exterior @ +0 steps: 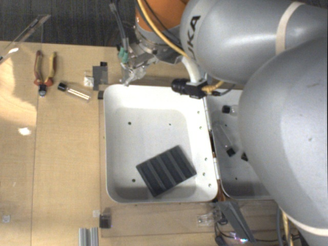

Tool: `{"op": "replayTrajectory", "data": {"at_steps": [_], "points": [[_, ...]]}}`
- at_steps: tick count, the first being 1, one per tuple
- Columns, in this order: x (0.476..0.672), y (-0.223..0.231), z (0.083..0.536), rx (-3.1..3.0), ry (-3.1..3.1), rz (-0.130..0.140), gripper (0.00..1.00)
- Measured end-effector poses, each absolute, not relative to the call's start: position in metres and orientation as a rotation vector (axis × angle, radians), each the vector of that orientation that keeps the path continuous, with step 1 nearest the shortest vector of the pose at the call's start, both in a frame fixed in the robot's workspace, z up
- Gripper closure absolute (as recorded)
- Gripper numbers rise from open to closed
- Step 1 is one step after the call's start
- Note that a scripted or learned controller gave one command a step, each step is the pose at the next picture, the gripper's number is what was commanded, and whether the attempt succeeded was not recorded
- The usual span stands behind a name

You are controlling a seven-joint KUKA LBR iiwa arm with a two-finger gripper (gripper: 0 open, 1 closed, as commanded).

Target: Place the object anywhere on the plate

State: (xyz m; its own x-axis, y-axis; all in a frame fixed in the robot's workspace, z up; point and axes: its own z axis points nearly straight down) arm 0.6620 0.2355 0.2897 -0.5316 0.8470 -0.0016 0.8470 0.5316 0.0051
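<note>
Pale wooden bench (pixel 61 158) (bright glare at its left edge), dark ribbed floor (pixel 61 9) beyond.

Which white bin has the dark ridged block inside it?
The left bin has it. The dark ridged block lies tilted near its front wall, while the right bin sits mostly under the big grey arm.

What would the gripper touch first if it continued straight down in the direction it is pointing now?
Probably the far rim of the left bin, near its back-left corner: the gripper points down just above that edge. Depth is unclear from this slant, so it might instead land just inside on the bin floor, well away from the dark ridged block.
</note>
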Motion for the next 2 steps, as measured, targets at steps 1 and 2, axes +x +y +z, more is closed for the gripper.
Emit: {"op": "replayTrajectory", "data": {"at_steps": [1,2], "points": [[0.662,0.237,0.301,1.507,2.748,0.009,1.0],[0.62,0.225,0.238,1.518,2.748,0.004,1.0]]}}
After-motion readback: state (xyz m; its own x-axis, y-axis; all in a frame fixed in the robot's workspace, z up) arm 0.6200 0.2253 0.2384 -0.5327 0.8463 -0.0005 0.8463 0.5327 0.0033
